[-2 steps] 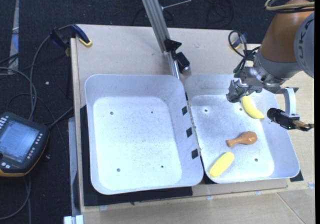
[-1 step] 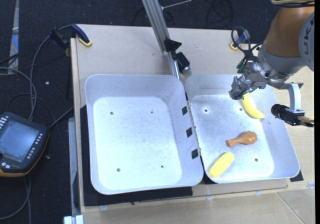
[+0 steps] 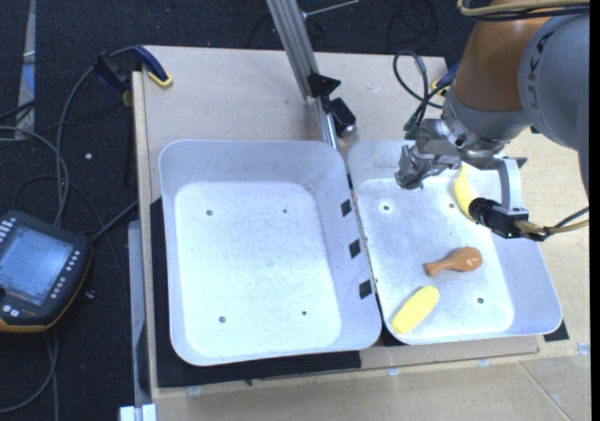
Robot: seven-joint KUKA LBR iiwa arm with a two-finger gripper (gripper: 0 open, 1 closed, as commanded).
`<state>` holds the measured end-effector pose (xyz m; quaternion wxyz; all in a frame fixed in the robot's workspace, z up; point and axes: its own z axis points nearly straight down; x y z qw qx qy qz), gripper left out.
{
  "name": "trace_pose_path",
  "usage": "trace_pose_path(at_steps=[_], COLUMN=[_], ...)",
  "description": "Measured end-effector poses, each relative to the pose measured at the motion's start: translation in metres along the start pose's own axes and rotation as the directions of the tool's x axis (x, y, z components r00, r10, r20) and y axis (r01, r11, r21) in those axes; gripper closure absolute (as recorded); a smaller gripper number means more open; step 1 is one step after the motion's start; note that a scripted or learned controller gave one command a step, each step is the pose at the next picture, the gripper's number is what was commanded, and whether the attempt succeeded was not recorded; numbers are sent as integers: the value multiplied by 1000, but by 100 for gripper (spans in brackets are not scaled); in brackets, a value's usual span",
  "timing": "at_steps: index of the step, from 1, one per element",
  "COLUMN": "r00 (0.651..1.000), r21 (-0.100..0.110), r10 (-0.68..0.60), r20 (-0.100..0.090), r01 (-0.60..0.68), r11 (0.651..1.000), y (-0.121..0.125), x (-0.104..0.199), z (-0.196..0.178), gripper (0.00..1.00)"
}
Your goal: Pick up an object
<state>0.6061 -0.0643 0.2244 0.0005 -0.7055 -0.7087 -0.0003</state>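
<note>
Corncob [image 3: 414,308], yellow, beside brown drumstick [image 3: 455,263] in right bin [image 3: 539,316]

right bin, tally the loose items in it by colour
yellow: 2, a corn-like piece at the near edge and a yellow item partly hidden behind the tool
brown: 1, a drumstick-shaped piece
total: 3
</note>
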Motion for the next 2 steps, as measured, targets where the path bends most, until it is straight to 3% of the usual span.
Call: trace_pose_path(at_steps=[2], r00=[1000], r21=[-1], r10=[-1], r20=[0], r01=[1], r11=[1000], y=[12], x=[118], z=[-11], gripper=[100])
